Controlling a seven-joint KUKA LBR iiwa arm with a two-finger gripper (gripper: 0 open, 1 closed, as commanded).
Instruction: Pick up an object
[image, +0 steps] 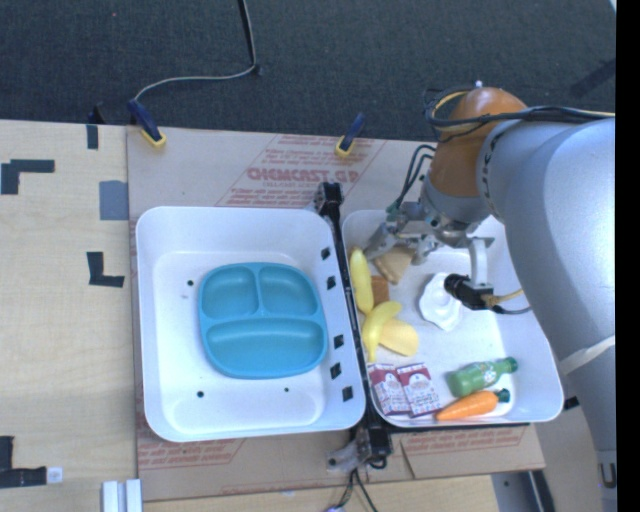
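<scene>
the gripper (400, 243) is being held low over the far end of the right bin (535, 395), just above a tan bread-like piece (393, 266); whether that piece is being gripped cannot be told. a yellow banana (361, 281) is lying just left of that piece, a white crumpled object (438, 302) to its right, and a carrot (466, 405) is lying at the bin's near edge.

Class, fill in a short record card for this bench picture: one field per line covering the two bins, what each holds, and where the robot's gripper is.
left bin: shallow white bin holding a blue divided plastic plate
right bin: shallow white bin holding toy food
along its left side: yellow banana, yellow wedge pieces
near edge: red-and-white packet, green bottle, orange carrot
centre: crumpled white item
gripper: two-finger gripper low over a tan bread-like piece at the far end of the right bin
grasp: cannot tell
</scene>
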